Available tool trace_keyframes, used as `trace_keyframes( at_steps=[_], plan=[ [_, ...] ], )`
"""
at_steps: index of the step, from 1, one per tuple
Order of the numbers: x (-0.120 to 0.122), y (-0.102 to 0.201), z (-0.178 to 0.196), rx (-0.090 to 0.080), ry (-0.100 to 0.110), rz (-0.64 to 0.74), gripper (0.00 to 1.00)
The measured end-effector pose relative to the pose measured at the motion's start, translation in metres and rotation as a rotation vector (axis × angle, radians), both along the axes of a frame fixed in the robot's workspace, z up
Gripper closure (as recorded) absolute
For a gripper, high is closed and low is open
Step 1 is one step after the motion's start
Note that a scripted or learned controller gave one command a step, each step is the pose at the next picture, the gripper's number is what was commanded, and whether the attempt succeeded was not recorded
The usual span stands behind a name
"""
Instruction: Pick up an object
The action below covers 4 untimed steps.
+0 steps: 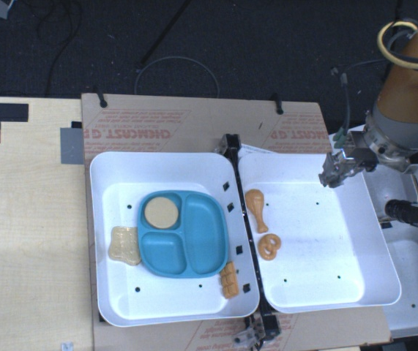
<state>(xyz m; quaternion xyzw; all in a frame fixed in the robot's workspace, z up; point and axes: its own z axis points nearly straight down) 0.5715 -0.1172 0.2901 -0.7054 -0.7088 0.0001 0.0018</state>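
Observation:
Two toy foods lie in the right bin [340, 269] near its left wall: an orange drumstick [256, 208] and, just below it, a small brown pretzel [269, 246]. My gripper [333, 174] hangs over the right bin's upper right part, well to the right of both, with nothing visible between its fingers. In the left bin [110, 196] sits a blue divided plate [183, 232] with a round tan cookie [160, 212] in its upper left compartment. A pale bread slice [124, 245] lies left of the plate, and a small orange-brown piece [228, 279] lies at its lower right.
The black divider [241, 225] runs between the bins. Brown cardboard [194, 126] lies under them on the wooden bench [25, 232]. The arm's grey and orange body [399, 101] stands at the far right, with cables behind it.

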Motion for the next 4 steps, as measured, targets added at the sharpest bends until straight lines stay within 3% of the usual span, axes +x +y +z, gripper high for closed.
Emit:
trace_keyframes(
  at_steps=[4],
  plan=[
    [-0.045,0.193,-0.032,-0.001,0.003,-0.001,1.00]
  ],
)
